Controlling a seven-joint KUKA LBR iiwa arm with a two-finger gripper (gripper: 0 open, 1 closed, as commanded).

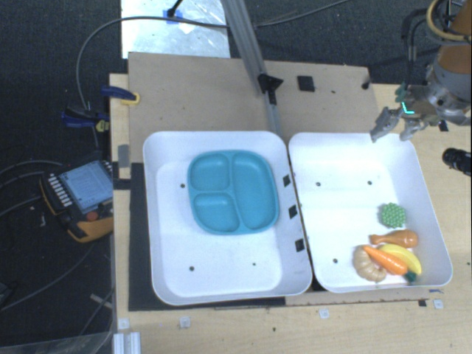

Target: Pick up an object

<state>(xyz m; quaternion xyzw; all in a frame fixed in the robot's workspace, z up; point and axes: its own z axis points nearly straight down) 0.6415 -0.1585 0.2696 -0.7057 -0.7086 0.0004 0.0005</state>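
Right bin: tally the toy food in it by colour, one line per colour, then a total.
Green: 1, the bumpy ball
Brown: 1, the drumstick
Yellow: 1, the banana
Orange: 1, the carrot
Tan: 1, the pastry-like piece
Total: 5, clustered in the right bin's near right corner.

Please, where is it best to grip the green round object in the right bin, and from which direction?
Probably straight from above, closing across the middle of the green ball. It looks round, so any axis works, and it sits apart from the food pile. Keep the end effector fingers clear of the right bin wall beside it.
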